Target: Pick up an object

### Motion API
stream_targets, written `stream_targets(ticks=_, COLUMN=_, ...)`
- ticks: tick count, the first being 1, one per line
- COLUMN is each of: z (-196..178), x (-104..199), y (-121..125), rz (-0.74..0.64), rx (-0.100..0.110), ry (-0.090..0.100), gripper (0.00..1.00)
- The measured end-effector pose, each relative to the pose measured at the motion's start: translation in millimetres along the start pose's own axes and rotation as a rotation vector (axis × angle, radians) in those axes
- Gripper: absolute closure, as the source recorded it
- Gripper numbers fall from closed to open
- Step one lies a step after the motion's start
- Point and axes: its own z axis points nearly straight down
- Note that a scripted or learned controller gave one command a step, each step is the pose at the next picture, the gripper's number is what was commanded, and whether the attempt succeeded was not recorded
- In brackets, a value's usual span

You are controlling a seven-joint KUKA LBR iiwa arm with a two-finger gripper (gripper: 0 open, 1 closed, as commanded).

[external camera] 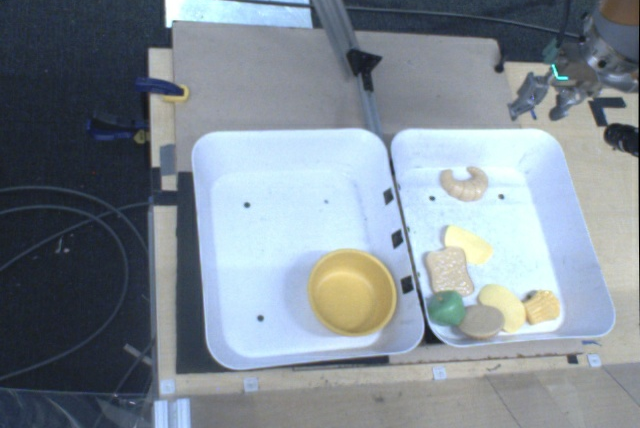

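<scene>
While the arm hangs over the far right corner of the bench, its gripper (541, 103) sits above the bare board just beyond the right bin (575, 216), fingers spread apart and grasping nothing. Down in that right bin lies a scatter of toy food. A curled croissant (465, 182) rests toward the far side, its long axis running left to right with both tips bending toward the near side. Nearer, a yellow chip-like piece (468, 244) slants from far left to near right, touching a square tan cracker (449, 269) just near of it. Along the near wall sit a green piece (446, 307), a brownish round piece (481, 321), a pale yellow lemon-like piece (503, 304) and a small orange ridged piece (541, 306), packed close together. The left bin (250, 186) holds a yellow bowl (351, 291), upright, near its near right corner. No writing or label can be read on any of these.
</scene>
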Motion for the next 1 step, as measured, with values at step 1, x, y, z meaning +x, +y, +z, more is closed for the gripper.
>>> stream_targets(ticks=1, z=-1.0, x=0.0, y=0.4, rz=0.000, rx=-0.002, ry=0.000, gripper=0.00)
